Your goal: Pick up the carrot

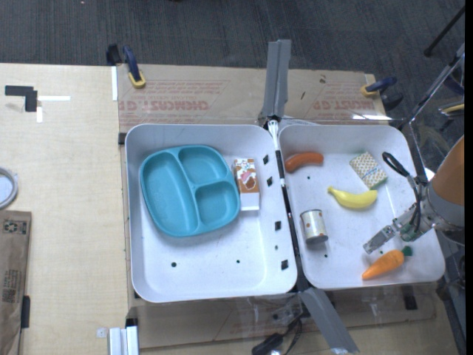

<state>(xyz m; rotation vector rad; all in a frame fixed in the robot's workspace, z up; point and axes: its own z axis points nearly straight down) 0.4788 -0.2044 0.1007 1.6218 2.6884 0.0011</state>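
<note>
A small orange toy carrot (384,264) with a green stub at its thick end lies tilted near the front right corner of the right shallow white bin (347,278), its pointed tip aimed at the front wall. Just above it hangs the grey two-finger gripper (378,239), its metal fingers parted around bare bin floor and close beside the carrot but not clasping it. Elsewhere in that bin lie a yellow plastic banana (353,197), an orange-red sausage (304,160), a small silver tin can (314,226) and a pale patterned sponge block (368,169). The left white bin (199,276) carries a teal divided plastic plate (190,190) and a small printed carton (246,175).
</note>
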